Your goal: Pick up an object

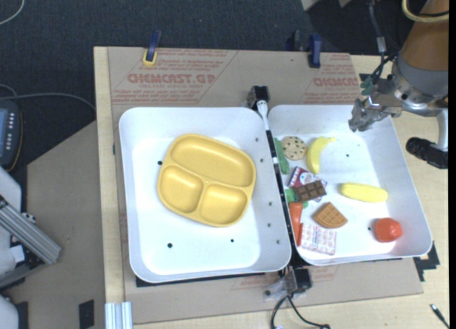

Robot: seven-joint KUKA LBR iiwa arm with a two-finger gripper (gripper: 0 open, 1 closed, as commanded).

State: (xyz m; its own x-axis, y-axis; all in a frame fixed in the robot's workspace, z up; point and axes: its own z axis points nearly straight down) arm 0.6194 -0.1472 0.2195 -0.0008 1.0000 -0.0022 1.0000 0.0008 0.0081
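Observation:
My gripper hangs over the far right part of the right bin, with nothing visible between its fingers. Below it and to the left lie a yellow banana-shaped toy and a round cookie. Nearer the front are a yellow oblong piece, a red tomato, a brown waffle, a chocolate bar, an orange carrot and a red-and-white packet.
The left bin holds a yellow three-compartment plate. A black divider runs between the bins. Blue and yellow clamps sit at the board's far edge. The arm's orange band is at the upper right.

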